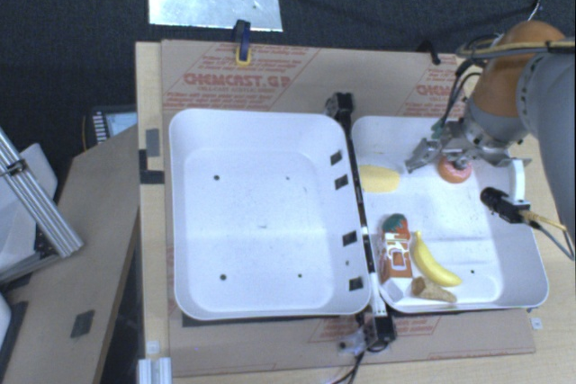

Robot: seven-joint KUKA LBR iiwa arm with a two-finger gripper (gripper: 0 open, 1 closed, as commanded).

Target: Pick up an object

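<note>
We see two white bins side by side on the table [270, 58]; the left bin [261, 220] carries nothing we can name, and the right bin [513, 279] carries all the loose things. The arm [526, 94] reaches in from the right and hangs low over the far part of the right bin; its pincer [441, 153] sits just beside a small red-orange piece [455, 172], which seems to lie under or against the wrist; we cannot tell whether the pincer is released or clenched, and nothing shows plainly between its tips.

We judge that the arm stands there because the program has picked this far corner for a try; the red-orange piece and the pale yellow lump [380, 180] to its left are the closest candidates.

The banana [434, 262] lies near the front of the right bin, its long axis running from far-left to near-right, curved; a tan piece [434, 290] lies just nearer than it, roughly left to right; a small orange and white box [396, 252] stands against the bin's left wall, touching or almost touching the banana, its long axis far to near.
</note>
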